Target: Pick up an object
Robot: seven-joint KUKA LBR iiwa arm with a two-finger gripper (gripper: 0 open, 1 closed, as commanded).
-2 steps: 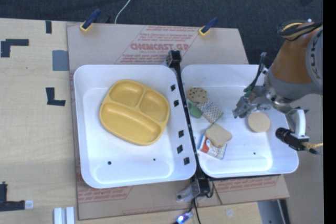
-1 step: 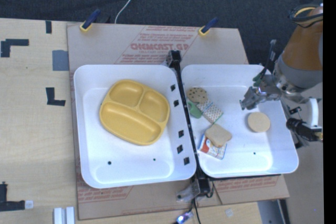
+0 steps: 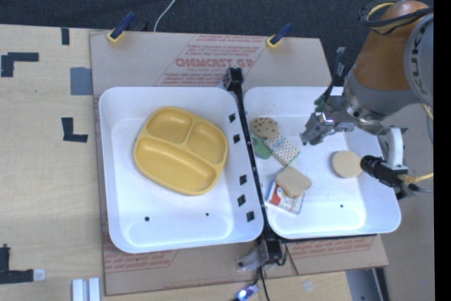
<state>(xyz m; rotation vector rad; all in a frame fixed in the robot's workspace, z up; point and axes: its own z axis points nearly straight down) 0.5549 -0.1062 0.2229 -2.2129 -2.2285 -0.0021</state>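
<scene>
On the tabletop [image 3: 42,151] you have two white bins side by side. Your left bin [image 3: 120,222] holds a yellow divided plate [image 3: 181,149], the biggest item. Your right bin [image 3: 352,218] carries the small things: a tan round disc [image 3: 347,164], a sandwich-like piece [image 3: 293,181] lying on a red-and-white packet [image 3: 284,201], a patterned wafer [image 3: 285,149], a speckled cookie [image 3: 265,127] and a green scrap [image 3: 261,148]. The end effector [image 3: 314,134] hangs over the right bin with nothing between its fingers; whether they are spread or closed, you cannot tell at this slant. The nearest candidates lie at about nine o'clock (wafer) and four o'clock (disc), each just beside it. The wrist housing hides part of the bin's far wall.
</scene>
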